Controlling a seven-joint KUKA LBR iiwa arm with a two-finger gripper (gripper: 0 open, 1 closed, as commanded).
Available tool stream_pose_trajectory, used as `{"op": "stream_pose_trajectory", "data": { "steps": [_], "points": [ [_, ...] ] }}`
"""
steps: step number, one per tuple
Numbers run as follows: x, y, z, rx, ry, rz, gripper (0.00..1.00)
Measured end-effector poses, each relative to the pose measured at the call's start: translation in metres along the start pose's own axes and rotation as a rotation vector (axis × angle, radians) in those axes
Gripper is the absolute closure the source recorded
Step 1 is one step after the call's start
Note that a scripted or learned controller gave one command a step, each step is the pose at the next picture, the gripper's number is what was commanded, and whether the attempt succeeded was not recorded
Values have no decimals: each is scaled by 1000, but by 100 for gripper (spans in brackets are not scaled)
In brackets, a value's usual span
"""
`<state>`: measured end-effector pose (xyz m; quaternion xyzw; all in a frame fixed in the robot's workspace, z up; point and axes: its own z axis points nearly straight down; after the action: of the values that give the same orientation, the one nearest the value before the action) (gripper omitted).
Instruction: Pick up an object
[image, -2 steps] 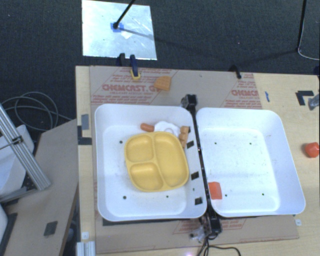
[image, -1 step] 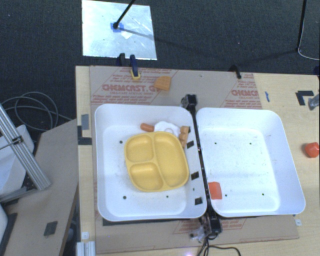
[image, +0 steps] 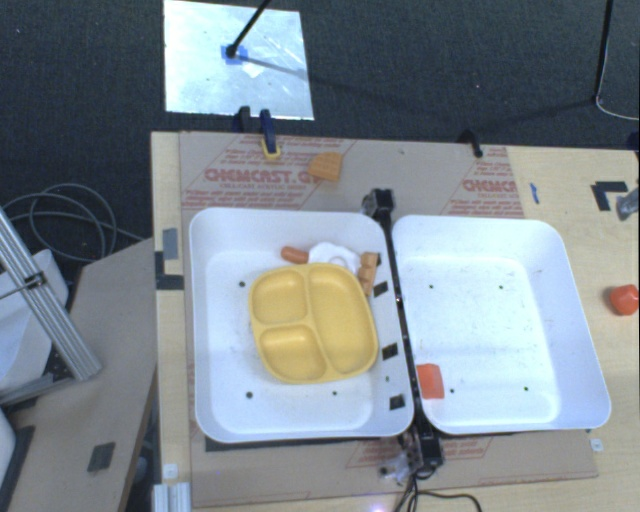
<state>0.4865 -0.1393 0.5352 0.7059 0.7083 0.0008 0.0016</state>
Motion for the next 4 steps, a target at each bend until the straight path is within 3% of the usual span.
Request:
{"op": "stream_pose_trajectory", "data": {
  "steps": [1, 2, 3, 4],
  "points": [
    [0, 0, 0, 0, 0, 0, 0],
    [0, 0, -12, -5, -2, -4, 100],
    [0, 0, -11, -4, -1, -4, 0],
    [0, 0, -11, -4, -1, -4, 0]
  ]
}}
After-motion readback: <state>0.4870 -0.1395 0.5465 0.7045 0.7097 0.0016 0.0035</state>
